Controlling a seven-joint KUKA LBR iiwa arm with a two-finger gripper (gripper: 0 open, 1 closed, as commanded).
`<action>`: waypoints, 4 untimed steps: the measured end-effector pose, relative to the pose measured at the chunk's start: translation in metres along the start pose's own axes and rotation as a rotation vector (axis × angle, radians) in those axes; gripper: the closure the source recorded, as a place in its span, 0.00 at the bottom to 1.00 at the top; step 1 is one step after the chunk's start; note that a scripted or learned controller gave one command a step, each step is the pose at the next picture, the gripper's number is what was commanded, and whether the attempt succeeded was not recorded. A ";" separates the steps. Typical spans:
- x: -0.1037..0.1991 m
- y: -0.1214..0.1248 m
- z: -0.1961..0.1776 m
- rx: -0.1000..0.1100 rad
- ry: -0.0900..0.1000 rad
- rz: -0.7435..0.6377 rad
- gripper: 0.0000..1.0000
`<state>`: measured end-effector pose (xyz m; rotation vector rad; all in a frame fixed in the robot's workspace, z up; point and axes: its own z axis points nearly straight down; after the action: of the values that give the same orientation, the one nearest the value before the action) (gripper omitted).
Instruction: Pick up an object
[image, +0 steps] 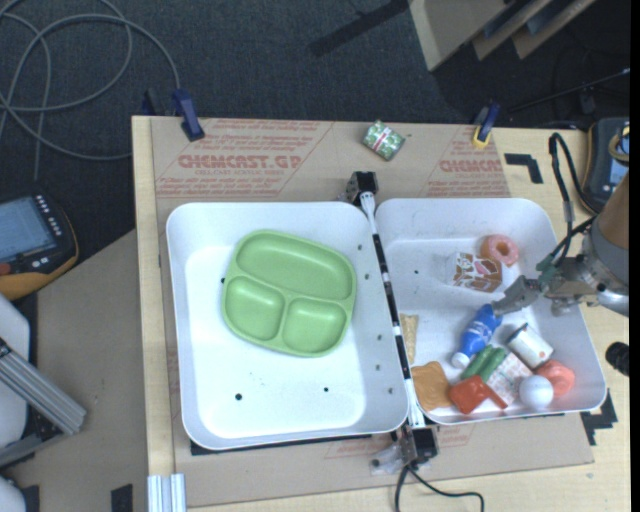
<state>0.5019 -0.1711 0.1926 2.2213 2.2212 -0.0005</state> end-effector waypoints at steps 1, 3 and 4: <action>0.003 0.066 0.109 0.000 0.000 -0.001 0.00; 0.003 0.153 0.115 0.057 0.003 -0.006 0.00; 0.008 0.152 0.115 0.056 -0.003 -0.002 0.00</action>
<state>0.6539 -0.1629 0.0775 2.2454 2.2491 -0.0659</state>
